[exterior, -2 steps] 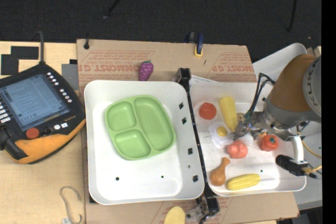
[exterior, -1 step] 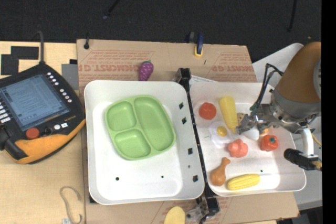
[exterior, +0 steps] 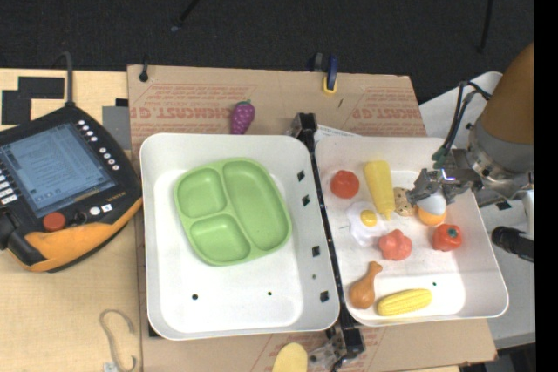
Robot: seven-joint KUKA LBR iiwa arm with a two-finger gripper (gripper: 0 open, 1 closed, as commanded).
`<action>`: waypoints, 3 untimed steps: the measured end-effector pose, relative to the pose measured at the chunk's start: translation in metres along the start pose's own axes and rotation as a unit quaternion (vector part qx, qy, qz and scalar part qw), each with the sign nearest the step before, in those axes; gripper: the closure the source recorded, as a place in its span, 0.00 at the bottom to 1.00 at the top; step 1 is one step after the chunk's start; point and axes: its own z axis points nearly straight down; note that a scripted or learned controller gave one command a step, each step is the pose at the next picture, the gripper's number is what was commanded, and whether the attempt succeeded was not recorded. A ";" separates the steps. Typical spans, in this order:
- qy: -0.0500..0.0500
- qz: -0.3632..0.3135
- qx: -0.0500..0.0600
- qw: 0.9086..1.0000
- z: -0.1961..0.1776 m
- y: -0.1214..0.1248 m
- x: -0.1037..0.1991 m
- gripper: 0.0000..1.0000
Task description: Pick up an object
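Hovering gripper [exterior: 433, 192] | fingers' state unclear | over small orange-and-white toy [exterior: 432, 211] | right bin [exterior: 497, 292]

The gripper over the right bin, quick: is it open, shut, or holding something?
Gripper: low in the right bin, right at an orange-and-white toy; whether it is open, shut or holding it cannot be told.

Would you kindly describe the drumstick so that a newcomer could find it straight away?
Look in the right bin, the one crowded with toy food rather than the one holding the green tray. Near its front edge, close to the divider between the bins, lies the drumstick, just left of the corn cob. It is the only brown piece, with a pale bone end pointing up.
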 end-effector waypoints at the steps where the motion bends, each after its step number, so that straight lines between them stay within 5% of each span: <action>1: 0.000 0.000 0.002 1.000 -0.014 0.000 -0.001 1.00; 3: 0.001 -0.001 0.003 1.000 0.002 0.034 0.086 1.00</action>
